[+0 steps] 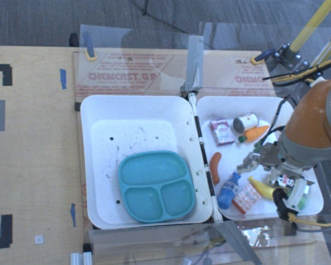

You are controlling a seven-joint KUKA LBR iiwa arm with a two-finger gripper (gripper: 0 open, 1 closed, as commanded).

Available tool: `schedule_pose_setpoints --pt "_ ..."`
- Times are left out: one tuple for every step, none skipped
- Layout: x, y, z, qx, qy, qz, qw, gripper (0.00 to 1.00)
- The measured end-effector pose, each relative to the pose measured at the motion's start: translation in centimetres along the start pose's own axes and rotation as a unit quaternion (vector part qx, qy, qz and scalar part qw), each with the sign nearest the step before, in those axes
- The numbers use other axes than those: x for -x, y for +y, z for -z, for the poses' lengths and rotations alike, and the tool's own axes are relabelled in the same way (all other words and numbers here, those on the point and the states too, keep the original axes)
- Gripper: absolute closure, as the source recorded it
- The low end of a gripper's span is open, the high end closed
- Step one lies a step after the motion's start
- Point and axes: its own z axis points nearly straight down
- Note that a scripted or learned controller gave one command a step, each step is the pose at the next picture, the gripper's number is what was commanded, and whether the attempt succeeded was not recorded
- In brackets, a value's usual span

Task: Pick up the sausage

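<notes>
Teal 3-section plate sits in left bin, near its front edge. Sausage lies in right bin, along left wall. Blue bottle, banana toward front edge. Gripper above right side, jaw state hidden, cannot tell.

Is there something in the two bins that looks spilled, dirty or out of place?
Yes. The left bin has dark specks and scuff marks on its floor above the teal tray. In the right bin, the bottle and can lie tipped over.
</notes>
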Motion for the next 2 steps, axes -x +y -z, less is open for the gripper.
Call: schedule_pose_setpoints --pt "-6.6 0.8 5.0 0.000 0.000 -0.072 0.9974 0.00" --pt "-11.8 -2.4 5.0 -0.002 0.000 -0.009 1.0000 0.00"
